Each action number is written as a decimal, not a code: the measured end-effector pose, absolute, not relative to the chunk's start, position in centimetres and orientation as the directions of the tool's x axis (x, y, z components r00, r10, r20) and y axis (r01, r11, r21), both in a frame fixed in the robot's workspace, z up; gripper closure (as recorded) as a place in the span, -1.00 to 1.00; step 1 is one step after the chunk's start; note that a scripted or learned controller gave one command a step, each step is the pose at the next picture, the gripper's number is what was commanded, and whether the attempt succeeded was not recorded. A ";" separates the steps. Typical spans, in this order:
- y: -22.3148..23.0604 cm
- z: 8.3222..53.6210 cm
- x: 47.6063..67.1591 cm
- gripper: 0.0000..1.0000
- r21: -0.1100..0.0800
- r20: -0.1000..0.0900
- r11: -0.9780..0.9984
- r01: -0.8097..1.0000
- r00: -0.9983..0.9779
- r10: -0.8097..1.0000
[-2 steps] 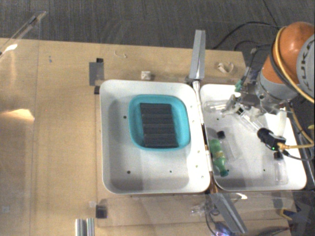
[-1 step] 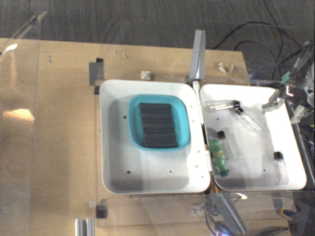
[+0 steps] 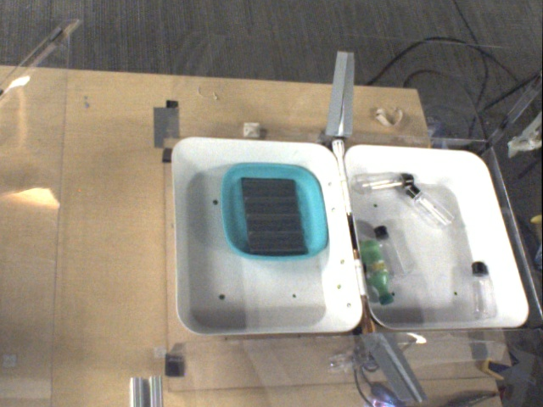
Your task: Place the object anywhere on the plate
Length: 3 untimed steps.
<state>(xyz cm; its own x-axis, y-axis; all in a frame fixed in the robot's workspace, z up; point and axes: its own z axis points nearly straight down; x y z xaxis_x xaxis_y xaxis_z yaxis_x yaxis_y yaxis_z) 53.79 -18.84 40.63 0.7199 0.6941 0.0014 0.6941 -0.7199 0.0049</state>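
We see a rounded teal plate [image 3: 316, 219] bearing a dark ridged block [image 3: 273, 217] in the left bin [image 3: 195, 295], clear black-capped vials [image 3: 428, 206] and a green bottle [image 3: 374, 265] by the right bin's [image 3: 501, 253] left wall

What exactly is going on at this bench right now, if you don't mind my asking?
Nothing is being handled at this moment. The left bin holds a turquoise plate with a dark ridged insert on it. The right bin holds several clear vials with black caps and a green bottle lying near its left wall. No object has been put on the plate yet.
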 end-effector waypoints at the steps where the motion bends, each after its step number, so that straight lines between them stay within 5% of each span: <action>1: -19.7 43.5 52.1 -1.00 0.004 0.001 -0.825 0.565 0.825 0.565; 3: -20.5 43.4 48.9 -1.00 0.002 0.000 -0.928 0.372 0.928 0.372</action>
